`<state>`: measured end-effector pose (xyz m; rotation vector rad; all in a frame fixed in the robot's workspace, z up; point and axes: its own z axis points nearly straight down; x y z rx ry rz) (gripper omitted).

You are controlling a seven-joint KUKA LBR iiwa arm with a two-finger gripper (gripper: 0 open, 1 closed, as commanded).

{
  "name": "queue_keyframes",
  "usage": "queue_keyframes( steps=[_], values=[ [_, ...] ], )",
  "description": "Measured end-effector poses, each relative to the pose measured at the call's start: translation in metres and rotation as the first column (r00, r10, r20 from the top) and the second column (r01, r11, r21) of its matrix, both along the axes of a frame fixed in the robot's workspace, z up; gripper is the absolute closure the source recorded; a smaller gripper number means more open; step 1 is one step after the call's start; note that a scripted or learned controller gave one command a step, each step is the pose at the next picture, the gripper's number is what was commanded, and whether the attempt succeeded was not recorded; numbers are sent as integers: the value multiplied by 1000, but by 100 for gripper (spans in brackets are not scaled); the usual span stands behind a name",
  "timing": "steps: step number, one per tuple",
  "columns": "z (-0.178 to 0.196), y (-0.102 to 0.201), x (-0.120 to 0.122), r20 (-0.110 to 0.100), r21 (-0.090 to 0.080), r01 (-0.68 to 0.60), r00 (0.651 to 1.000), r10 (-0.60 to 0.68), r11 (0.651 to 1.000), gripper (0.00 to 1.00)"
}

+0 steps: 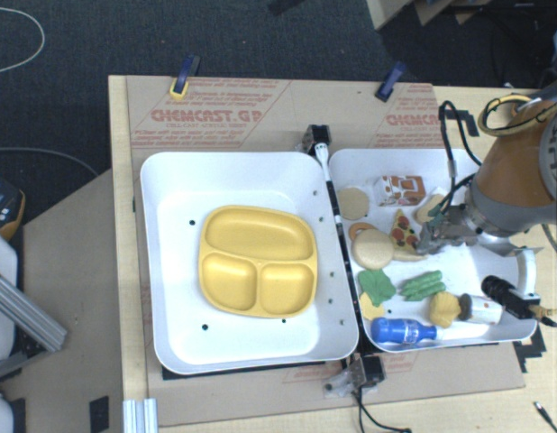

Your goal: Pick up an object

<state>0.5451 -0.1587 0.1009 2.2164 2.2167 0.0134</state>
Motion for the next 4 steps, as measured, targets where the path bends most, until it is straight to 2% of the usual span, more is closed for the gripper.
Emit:
queue_keyframes(
  steps=[2,3,4],
  values=[
    [106,-18,2,-4,-4,0,1000,0,1000,100],
    [125,-18,3,-5,-4,-1,1000,1,1000,100],
    [125,40,-4,-13,2,-6,1000,6,1000,100]
  ],
)
